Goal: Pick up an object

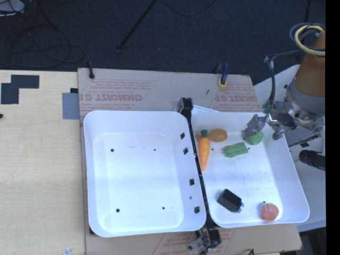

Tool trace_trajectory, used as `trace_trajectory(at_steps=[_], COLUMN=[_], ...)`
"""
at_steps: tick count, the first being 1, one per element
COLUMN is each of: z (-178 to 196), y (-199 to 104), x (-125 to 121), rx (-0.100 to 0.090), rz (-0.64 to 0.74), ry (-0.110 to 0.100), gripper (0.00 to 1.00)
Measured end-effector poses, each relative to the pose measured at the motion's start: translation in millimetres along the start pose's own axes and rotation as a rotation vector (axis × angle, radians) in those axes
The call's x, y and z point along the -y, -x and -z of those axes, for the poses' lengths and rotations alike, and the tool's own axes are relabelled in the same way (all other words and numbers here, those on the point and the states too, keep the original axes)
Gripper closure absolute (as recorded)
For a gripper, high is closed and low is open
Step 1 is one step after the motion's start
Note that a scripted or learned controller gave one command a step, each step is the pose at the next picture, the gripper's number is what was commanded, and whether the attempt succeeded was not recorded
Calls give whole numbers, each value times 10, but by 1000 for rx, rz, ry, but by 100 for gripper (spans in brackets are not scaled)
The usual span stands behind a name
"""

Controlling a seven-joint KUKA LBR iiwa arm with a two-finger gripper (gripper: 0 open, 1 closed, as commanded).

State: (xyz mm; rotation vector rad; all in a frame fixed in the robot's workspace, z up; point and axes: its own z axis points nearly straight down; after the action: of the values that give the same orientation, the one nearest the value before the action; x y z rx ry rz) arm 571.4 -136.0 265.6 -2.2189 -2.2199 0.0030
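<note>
Right bin, lower frame: pink-orange ball near the bottom right corner; black block to its left, apart from it.

Mid bin: toy carrot lying along the divider wall; green pod-shaped piece near centre; orange-tan rounded piece above, close to the carrot's leafy end.

Upper right: gripper low over a green rounded object at the bin's upper right, likely the chosen pick. One finger lies against it; whether the fingers are spread or closed on it, I cannot tell.

Left bin: bare white floor.

Counter: pale wood, left of frame.
</note>
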Motion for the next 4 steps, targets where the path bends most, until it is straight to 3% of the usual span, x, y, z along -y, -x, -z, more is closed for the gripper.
trace_trajectory(at_steps=[1,2,3,4], z=[1495,2233,2743,2810], y=[102,-639,-1098,-1085], x=[682,968,741,747], rx=[3,1,1,2], rz=[-2,6,4,4], ry=[10,7,6,-3], gripper=[0,0,0,100])
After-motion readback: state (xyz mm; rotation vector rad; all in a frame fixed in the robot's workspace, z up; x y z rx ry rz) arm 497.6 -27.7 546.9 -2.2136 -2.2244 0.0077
